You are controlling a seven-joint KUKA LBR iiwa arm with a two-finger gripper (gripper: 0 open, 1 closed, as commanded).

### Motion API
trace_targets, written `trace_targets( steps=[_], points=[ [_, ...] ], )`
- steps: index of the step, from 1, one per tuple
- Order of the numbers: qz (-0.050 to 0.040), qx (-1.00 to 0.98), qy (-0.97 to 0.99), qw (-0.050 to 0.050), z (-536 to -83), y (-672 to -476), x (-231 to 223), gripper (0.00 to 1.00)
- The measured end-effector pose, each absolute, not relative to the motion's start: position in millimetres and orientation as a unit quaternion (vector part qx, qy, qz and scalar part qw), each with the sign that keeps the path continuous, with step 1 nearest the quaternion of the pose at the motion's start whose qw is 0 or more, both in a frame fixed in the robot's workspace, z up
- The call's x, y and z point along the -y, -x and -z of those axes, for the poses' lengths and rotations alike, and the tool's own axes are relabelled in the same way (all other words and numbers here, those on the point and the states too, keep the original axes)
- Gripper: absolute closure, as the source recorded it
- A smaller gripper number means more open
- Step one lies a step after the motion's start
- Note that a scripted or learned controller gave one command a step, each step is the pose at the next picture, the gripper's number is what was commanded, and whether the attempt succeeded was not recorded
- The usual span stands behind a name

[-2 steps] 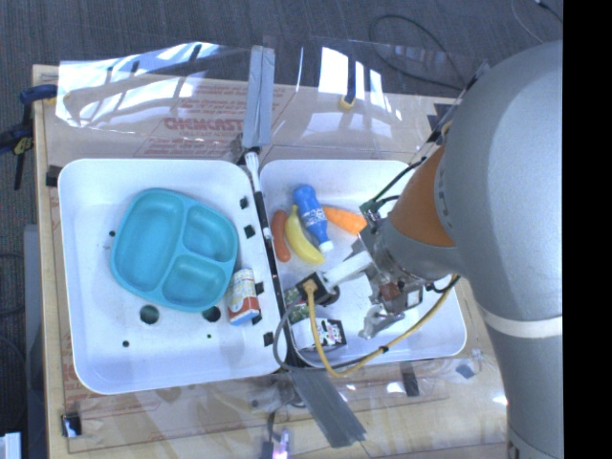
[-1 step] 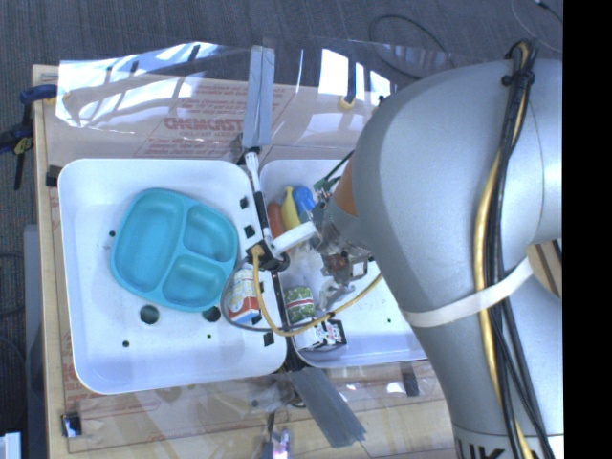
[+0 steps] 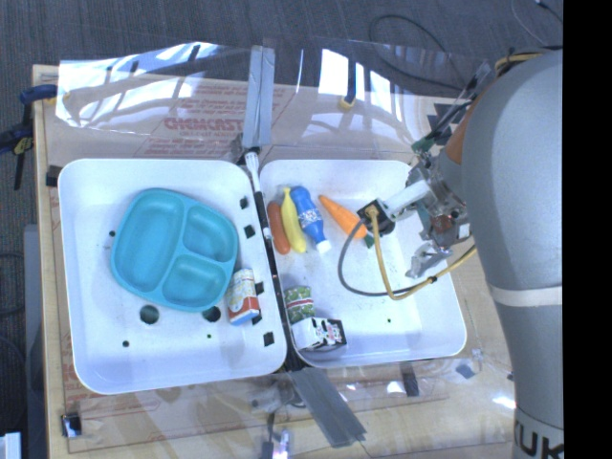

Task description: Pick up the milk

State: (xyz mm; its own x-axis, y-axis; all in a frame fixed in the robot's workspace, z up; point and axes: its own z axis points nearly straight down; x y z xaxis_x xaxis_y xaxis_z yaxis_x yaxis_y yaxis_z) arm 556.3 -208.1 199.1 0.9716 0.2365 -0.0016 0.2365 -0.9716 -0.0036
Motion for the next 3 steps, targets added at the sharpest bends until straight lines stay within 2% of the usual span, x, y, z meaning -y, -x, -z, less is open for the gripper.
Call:
trace_targets(
  steps=[1,2,3],
  points=[
    [-0.0030,0.195,0.981,0.002,-91.7,-530.3,107.2,0.00],
    [-0.0045,0.195,0.981,0.003,-100.6,-529.7,108.1,1.00],
    [-0.0012,0.211,0.978,0.002,-91.5,-476.7,180.0,1.00]
  ],
)
